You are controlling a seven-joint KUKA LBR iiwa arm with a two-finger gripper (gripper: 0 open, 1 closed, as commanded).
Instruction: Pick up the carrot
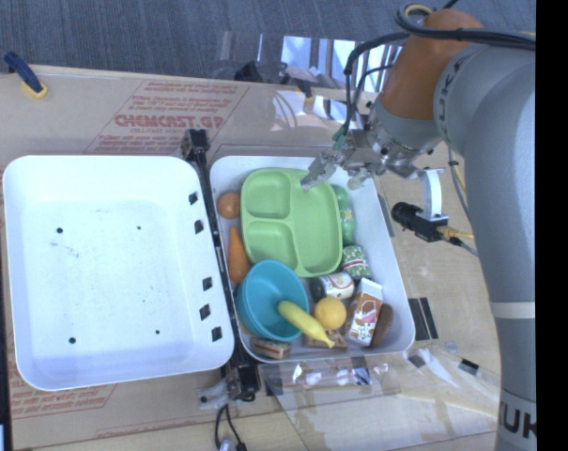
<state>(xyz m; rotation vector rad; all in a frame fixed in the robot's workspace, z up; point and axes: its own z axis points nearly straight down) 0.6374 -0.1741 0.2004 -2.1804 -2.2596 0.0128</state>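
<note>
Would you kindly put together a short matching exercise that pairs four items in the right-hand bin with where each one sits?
Things:
1. orange carrot
2. green divided plastic plate
3. yellow banana
4. round blue bowl

Places:
A. lying across the bowl's right rim
B. against the bin's left wall, beside the plate
C. in the lower left part of the bin, below the plate
D. in the upper middle of the bin, under the tool

Pairs: 1-B, 2-D, 3-A, 4-C
</note>
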